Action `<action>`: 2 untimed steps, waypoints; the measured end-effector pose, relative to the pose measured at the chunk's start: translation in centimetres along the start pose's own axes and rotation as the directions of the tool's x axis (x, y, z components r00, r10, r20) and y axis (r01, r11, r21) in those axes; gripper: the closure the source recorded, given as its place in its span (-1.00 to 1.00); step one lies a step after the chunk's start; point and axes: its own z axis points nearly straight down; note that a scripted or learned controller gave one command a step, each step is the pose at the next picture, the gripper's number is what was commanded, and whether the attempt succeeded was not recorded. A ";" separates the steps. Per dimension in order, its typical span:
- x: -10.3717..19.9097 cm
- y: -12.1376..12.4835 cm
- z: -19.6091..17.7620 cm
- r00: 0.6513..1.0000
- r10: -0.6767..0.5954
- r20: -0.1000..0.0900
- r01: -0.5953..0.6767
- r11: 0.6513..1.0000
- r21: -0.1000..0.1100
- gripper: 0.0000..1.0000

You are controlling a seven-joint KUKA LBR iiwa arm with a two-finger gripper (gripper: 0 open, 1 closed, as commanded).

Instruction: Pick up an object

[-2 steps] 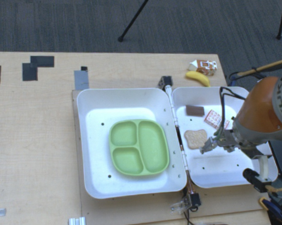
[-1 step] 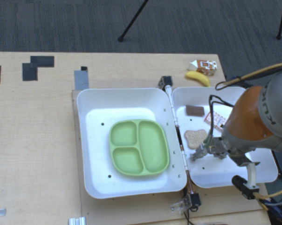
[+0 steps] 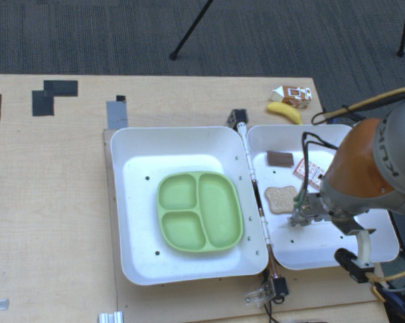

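In the right bin [image 3: 314, 253] lie a slice of toast [image 3: 280, 199], a brown rectangular block [image 3: 279, 159] and a red-and-white packet [image 3: 308, 171]. My gripper [image 3: 299, 215] hangs low over the bin floor, just right of and below the toast, at its edge. The grey arm with its orange band [image 3: 360, 164] covers the right part of this bin and part of the packet. Nothing is visibly held.
The left bin [image 3: 134, 214] holds a green divided plate [image 3: 199, 212]. A banana [image 3: 283, 112] and a small carton [image 3: 293, 93] lie on the bench behind the right bin. Cables and clamps sit along the bench's front edge.
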 end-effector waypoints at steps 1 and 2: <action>0.0 0.0 0.0 1.000 0.000 0.000 0.000 1.000 0.000 -1.00; 0.1 0.2 -1.0 1.000 -0.003 -0.001 0.003 1.000 -0.003 1.00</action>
